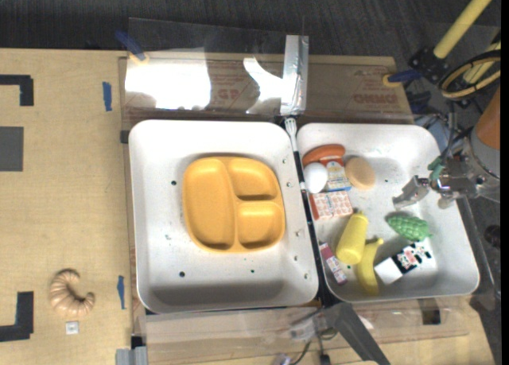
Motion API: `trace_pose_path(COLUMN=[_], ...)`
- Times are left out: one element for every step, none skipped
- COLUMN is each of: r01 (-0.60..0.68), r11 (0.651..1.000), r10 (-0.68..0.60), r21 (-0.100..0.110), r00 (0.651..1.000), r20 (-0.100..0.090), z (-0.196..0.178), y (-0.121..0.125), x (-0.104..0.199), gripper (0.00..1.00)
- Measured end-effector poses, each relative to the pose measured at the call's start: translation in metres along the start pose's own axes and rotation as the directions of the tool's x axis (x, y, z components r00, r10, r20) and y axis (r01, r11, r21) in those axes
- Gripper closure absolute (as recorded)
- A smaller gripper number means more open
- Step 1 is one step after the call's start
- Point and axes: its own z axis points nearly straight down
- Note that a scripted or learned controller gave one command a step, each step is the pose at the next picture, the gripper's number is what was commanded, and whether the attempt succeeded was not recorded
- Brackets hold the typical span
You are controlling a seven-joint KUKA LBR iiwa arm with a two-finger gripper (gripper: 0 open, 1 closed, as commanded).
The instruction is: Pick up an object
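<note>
A: What is seen in the left bin point(151, 196)?

B: A yellow divided tray point(234, 202) is laid near its middle, with three compartments facing up.

A: And the right bin point(457, 264)?

B: Several small things are gathered there. An orange-red piece point(324, 153) is set at the top left, with a white egg point(316, 176) just below it and a tan round thing point(360, 172) to the right of the egg. A red-and-white packet point(330, 204) is laid beneath those. A yellow bottle point(352, 238) is tilted in the lower middle, and a second yellow piece point(367, 269) is touching it at the lower right. A green bumpy toy point(409, 225) is placed to the right, and a small black-and-white box point(404, 262) just below that.

A: Where is the gripper point(417, 189) found?

B: It is held over the right side of the right bin — just above the green toy and apart from it. The arm is brought in from the right edge.

A: Is anything held?

B: Nothing is seen between the fingers; how wide they are parted cannot be told from this slant.

A: Anything outside the bins?

B: A tan curled toy point(71, 292) is left on the bench point(56, 196) at the lower left — well apart from both bins.
</note>
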Motion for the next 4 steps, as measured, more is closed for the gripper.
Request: trace_pose_path(r01=[0.025,0.283,0.243,0.594], r11=[1.000,0.959,0.970,0.804], r10=[-0.025,-0.283,-0.243,-0.594], r21=[-0.007,0.000,-0.009,-0.007], r00=[1.000,0.959,0.970,0.804], r20=[0.004,0.001,-0.005,0.007], z=[-0.048,0.048,0.111,0.119], y=[-0.023,0.050,0.018,-0.007], x=[-0.029,-0.046,-0.048,-0.056], gripper=[0.00,0.00,0.00,0.00])
